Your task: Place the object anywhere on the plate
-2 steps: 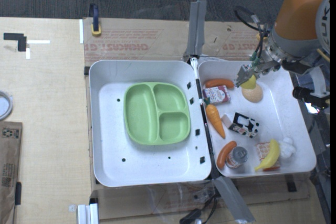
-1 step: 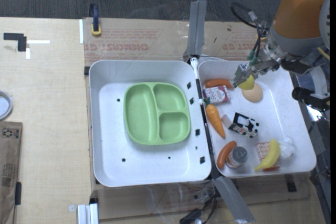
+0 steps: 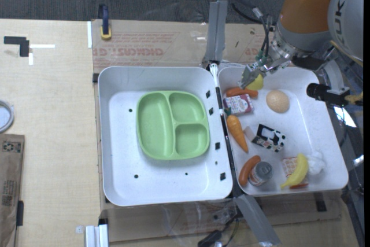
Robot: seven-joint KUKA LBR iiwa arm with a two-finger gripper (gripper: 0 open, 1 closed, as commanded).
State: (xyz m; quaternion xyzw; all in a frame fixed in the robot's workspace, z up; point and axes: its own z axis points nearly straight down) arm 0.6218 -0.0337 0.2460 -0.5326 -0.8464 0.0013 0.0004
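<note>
Camera view: the gripper sits low at the back-left corner of the right bin, right on a small yellow object that pokes out just below the fingertips. You can't confirm a grasp from here: the yellow piece is touching or just under the tips, and I can't tell how wide the jaws stand or whether anything sits between them. Treat that yellow object as the likely task thing; it lies against the bin's back-left area, just above a small orange-red piece and a red-and-white packet. Too little of it shows to call a long axis or heading; the visible bit reads as a stubby lump. My read on the step: pick phase, at or just around grasp closure, nothing moved toward the target yet. The green plate sits in the left bin, three compartments, nothing in them. Next move calls for a clean lift clear of the divider between the bins, a traverse left, then release over any compartment. Neighbours in the right bin: carrot, egg, black-and-white cow toy, banana, sausage, small grey can. Watch the packet, it's close enough to drag along.
</note>
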